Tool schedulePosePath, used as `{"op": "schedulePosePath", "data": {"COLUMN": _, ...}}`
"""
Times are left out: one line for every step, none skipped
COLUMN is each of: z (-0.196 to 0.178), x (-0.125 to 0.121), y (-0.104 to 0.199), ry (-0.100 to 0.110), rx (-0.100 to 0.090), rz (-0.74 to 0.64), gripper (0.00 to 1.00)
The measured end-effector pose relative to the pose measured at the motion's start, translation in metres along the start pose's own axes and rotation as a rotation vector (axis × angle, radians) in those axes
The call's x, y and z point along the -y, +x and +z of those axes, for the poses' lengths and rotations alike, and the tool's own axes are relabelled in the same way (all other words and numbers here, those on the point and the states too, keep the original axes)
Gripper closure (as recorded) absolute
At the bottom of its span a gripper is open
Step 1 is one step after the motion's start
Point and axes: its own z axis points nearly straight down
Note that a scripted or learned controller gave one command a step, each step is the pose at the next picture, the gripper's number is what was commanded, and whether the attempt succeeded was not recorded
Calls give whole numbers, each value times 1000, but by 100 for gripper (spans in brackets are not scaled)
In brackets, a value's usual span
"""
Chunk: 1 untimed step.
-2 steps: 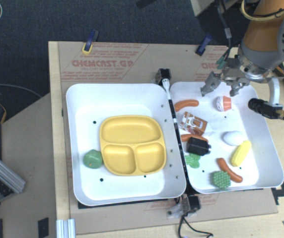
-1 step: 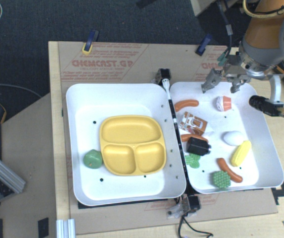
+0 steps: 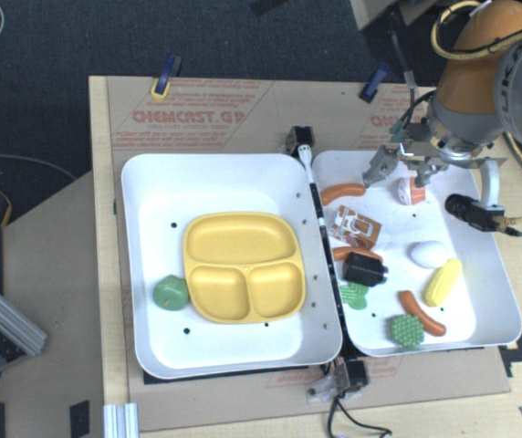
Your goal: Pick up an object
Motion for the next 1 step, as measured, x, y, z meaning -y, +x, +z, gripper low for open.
{"op": "schedulePosePath", "data": {"z": 46, "x": -4, "y": 6, "ry": -2, "rx": -1, "rz": -2, "gripper": 0}}
